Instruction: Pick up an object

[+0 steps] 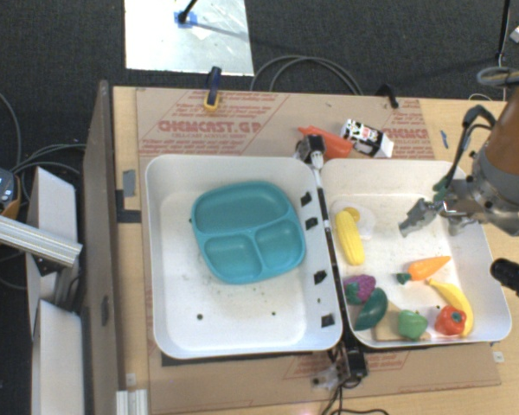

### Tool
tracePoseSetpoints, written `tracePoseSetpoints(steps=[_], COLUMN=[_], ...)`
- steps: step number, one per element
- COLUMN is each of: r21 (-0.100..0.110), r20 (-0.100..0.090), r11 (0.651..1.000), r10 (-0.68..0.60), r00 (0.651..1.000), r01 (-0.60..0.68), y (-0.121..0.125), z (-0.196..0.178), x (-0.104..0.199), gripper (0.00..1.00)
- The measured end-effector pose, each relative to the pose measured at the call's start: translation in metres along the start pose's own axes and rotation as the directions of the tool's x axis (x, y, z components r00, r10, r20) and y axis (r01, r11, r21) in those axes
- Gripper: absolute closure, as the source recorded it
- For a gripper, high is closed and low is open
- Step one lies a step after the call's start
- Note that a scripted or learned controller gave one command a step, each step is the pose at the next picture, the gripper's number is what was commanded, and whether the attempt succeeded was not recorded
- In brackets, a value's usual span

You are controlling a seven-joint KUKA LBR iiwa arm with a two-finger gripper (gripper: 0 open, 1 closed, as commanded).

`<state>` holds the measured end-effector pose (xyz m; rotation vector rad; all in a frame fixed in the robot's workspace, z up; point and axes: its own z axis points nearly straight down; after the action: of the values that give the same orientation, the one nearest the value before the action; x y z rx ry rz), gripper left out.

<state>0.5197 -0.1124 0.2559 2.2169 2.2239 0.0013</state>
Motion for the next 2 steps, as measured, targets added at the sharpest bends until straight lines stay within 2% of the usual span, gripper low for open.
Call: tracePoseSetpoints(steps=[1, 2], r21=[0.007, 0.007], r20=[-0.003, -0.001], r11=[1.0, 1.0], r10=[-0.004, 0.002], r00=[1.0, 1.0], r01=[0.004, -0.002], y=[0.025, 0.043], z=[0.079, 0.171], x=[0.032, 0.025], gripper=[0.0, 0.0])
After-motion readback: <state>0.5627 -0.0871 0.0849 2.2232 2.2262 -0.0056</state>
